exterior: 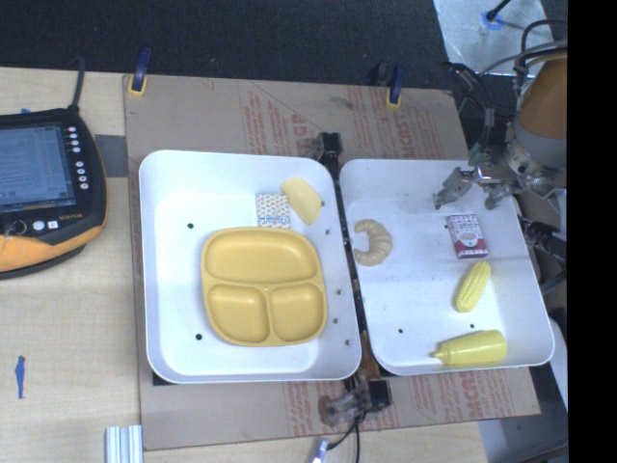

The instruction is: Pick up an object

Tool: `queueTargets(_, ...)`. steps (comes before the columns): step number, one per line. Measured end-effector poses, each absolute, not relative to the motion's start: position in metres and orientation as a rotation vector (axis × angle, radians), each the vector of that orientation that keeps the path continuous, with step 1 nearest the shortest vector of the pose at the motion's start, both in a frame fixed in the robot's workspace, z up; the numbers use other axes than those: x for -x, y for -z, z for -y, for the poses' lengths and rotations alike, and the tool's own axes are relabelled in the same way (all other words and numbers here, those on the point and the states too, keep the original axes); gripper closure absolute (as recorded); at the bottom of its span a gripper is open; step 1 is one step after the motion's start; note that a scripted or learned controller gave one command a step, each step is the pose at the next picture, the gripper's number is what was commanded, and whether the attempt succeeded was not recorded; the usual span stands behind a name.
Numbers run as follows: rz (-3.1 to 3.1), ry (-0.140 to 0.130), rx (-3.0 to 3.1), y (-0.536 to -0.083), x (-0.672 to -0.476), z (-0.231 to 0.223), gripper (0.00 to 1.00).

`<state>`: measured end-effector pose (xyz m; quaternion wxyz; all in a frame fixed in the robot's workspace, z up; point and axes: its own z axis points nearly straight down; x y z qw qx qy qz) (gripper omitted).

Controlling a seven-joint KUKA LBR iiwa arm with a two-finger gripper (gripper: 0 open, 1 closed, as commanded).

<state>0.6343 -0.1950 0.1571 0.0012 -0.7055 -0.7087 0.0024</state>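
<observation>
My gripper (471,193) hovers over the far right part of the right bin (415,302), its two fingers spread open with nothing between them. Just in front of it lies a small red and white box (466,235). A croissant (372,241) rests at the bin's left side. Nearer the front are a yellow corn cob (471,286) and a yellow squeeze bottle (471,349) lying on its side.
The left bin (169,258) holds a yellow divided plate (263,285), a pale yellow wedge-shaped piece (302,200) and a small checkered packet (273,211). A tablet controller (43,186) sits on the bench at the far left.
</observation>
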Motion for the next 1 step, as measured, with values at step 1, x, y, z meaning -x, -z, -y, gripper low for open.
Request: queueTargets(1,2.227,-0.009,2.213,-0.1686,-0.6349,0.1959,1.0)
